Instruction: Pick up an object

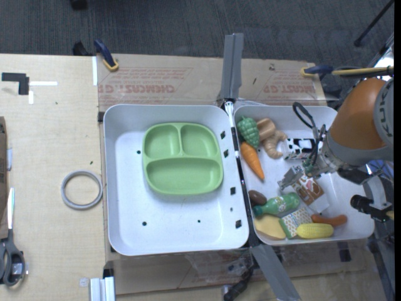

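The right bin (341, 115) holds several toy foods. An orange carrot (252, 160) lies at its left, under a green leafy vegetable (247, 130) and a tan piece (269, 137). A black-and-white cow-patterned item (302, 146) lies mid-bin. Along the front are a green bottle (279, 203), a brown piece (257, 197), a yellow cheese wedge (269, 229), a checkered packet (294, 218), a yellow corn cob (314, 231) and an orange sausage (330, 219). My gripper (293, 177) reaches in from the right, low over the bin's middle, just left of a red-brown packet (311, 190).
The left bin (119, 187) carries a green divided plate (182, 158). A grey tape ring (81, 189) and scissors (11, 256) lie on the bench to the left. The arm's orange band (360, 121) hangs over the right bin's far right corner.
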